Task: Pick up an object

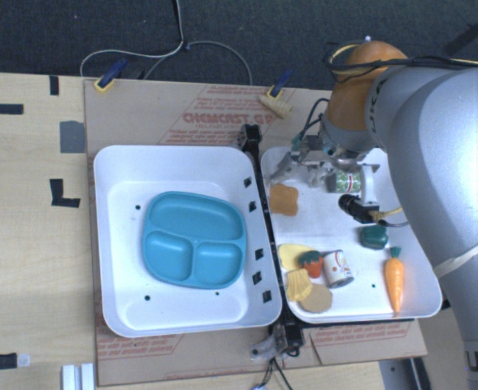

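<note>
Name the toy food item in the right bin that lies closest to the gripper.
The brown bread piece, just below the gripper at the right bin's upper left. The carrot, the can and the yellow pieces lie farther down.

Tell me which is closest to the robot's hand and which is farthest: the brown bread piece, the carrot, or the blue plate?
From the hand, at the top of the right bin:
1. Brown bread piece, just below the hand in the same bin.
2. Blue plate, over in the left bin.
3. Carrot, at the right bin's lower right corner.
</note>
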### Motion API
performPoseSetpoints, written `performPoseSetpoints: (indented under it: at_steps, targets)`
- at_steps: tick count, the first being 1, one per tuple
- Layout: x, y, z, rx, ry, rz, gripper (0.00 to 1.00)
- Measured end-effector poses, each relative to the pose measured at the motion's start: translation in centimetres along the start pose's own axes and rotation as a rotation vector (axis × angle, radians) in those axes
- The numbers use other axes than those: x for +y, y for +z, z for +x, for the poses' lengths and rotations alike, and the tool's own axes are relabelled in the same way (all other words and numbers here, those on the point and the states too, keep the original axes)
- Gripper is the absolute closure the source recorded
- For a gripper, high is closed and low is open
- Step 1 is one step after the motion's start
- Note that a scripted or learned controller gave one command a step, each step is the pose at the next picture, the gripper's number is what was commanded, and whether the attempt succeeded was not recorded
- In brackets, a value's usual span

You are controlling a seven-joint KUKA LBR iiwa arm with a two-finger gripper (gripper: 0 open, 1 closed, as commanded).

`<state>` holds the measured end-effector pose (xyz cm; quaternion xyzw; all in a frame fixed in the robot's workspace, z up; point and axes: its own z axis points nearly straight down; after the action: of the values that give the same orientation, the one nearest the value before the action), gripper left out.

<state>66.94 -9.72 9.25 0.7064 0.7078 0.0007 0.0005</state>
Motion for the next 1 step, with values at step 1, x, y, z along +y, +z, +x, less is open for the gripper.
performPoseSetpoints:
  at_steps: [1]
  targets:
    - [-5.57, 0.57, -0.59, -0.003, 0.002, -0.004, 0.00]
